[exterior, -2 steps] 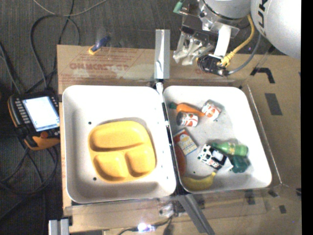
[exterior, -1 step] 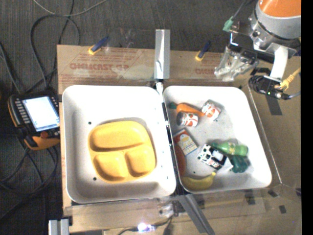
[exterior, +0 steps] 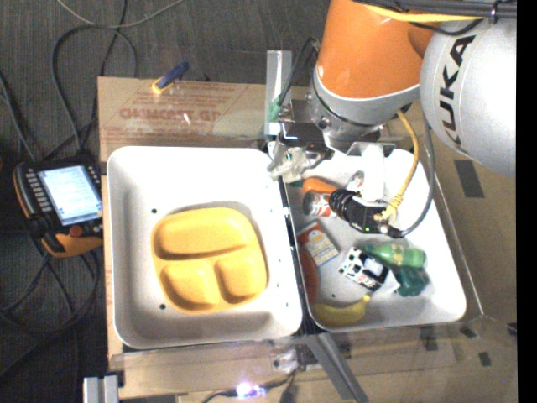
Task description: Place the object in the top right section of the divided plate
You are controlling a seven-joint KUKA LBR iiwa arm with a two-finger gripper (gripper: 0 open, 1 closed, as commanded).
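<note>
1. kuka arm (exterior: 394, 49), orange-banded, looms over the right bin (exterior: 445, 305), reaching down to its far left corner.
2. gripper (exterior: 289, 162) hangs there; grip state cannot be told.
3. yellow divided plate (exterior: 210, 259) sits in the left bin (exterior: 126, 225).
4. banana (exterior: 342, 311) lies at the right bin's near edge.

The robot arm (exterior: 474, 74) carries the black letters "KUKA" on its white-grey casing, running up and down along the shell at the upper right. The flat cardboard sheet (exterior: 180, 116) behind the left bin bears faded red print, seen upside down and too washed out to read. The handheld pendant (exterior: 63, 193) at the left edge has a lit screen, its contents too small to make out. The small packet (exterior: 320, 246) in the right bin shows printing that is illegible.
</note>
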